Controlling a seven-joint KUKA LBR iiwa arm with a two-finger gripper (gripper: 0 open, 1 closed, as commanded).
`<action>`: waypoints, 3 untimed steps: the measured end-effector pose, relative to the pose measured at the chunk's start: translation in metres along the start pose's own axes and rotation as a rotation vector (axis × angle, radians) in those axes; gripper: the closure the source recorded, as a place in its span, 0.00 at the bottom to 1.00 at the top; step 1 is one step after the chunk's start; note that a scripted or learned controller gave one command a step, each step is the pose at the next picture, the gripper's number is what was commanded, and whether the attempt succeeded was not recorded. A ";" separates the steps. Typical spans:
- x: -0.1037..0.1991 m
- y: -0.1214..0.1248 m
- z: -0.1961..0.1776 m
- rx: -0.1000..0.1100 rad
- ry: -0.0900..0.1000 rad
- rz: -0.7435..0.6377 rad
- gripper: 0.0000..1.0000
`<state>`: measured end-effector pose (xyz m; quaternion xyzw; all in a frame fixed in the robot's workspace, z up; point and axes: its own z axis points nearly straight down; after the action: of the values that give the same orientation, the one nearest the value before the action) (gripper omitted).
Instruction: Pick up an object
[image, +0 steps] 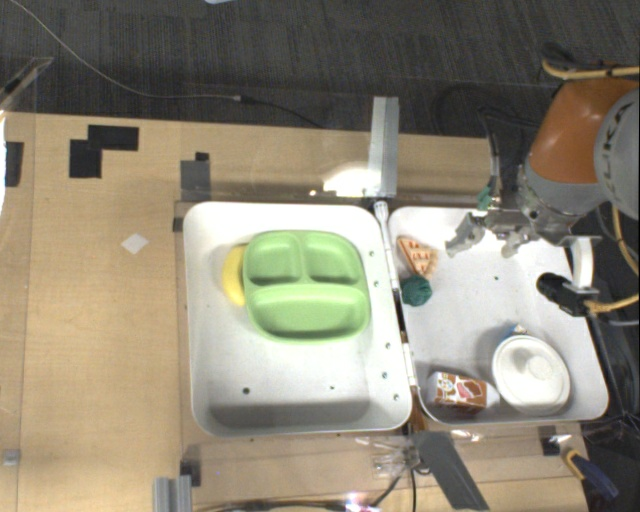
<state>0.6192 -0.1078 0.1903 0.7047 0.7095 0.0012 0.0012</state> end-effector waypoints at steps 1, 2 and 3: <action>0.016 0.051 0.076 -0.001 -0.001 -0.123 0.00; 0.020 0.050 0.093 -0.020 -0.003 -0.128 0.00; 0.010 -0.013 0.093 -0.024 -0.002 -0.089 0.00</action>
<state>0.6069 -0.0975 0.0972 0.6724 0.7400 0.0091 0.0105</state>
